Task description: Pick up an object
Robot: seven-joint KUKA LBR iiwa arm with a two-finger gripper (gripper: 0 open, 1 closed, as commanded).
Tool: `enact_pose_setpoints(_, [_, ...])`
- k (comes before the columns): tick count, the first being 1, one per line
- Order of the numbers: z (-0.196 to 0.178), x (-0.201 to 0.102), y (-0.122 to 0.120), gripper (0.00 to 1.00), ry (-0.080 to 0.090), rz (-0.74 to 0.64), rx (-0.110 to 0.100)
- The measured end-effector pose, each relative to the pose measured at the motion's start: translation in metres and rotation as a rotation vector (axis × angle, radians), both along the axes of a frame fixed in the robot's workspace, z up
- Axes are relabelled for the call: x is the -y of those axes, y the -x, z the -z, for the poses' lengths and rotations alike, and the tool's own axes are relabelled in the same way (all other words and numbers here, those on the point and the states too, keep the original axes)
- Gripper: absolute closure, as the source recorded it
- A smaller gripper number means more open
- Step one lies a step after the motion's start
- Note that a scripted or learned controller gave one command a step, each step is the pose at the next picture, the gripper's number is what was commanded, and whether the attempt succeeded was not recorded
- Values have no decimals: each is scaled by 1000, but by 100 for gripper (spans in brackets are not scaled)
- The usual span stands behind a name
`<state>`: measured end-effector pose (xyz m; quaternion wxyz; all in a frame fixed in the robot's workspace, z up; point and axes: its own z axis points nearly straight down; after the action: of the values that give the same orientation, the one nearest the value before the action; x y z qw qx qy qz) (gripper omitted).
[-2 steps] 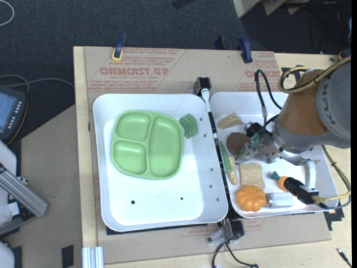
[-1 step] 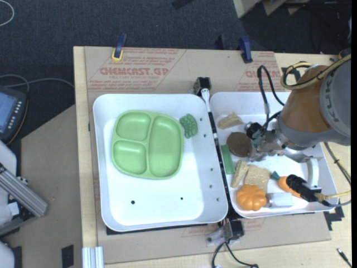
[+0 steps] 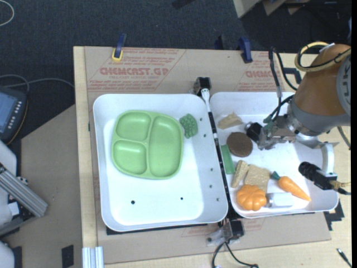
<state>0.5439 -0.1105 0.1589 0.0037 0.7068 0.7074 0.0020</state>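
Camera view from above: my arm enters at the right of the frame, and its claw (image 3: pixel 262 135) hangs low over the right bin (image 3: pixel 254 101). I cannot tell its state. Just left of it lies a brown disc (image 3: pixel 240 143). Lower right in that bin I see a carrot (image 3: pixel 292 188) and an orange pumpkin (image 3: pixel 251 197). A green divided plate (image 3: pixel 148 144) sits in the left bin (image 3: pixel 150 205).

The right bin (image 3: pixel 262 99) holds toy food — a brown round patty (image 3: pixel 240 144), a tan wedge (image 3: pixel 229 120), two bread slices (image 3: pixel 252 176), an orange pumpkin (image 3: pixel 251 197), a carrot (image 3: pixel 292 187). A green broccoli piece (image 3: pixel 189 125) lies in the left bin (image 3: pixel 150 211) beside a green divided plate (image 3: pixel 148 144).
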Motion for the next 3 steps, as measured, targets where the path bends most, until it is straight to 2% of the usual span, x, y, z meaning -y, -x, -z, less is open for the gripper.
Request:
enact_pose_setpoints(1, [-51,9,3,100,1,1,0])
enact_pose_setpoints(2, [-67,9,2,100,-1,0,-3])
enact_pose_setpoints(3, [-59,-21,-49,100,-1,-4,-2])
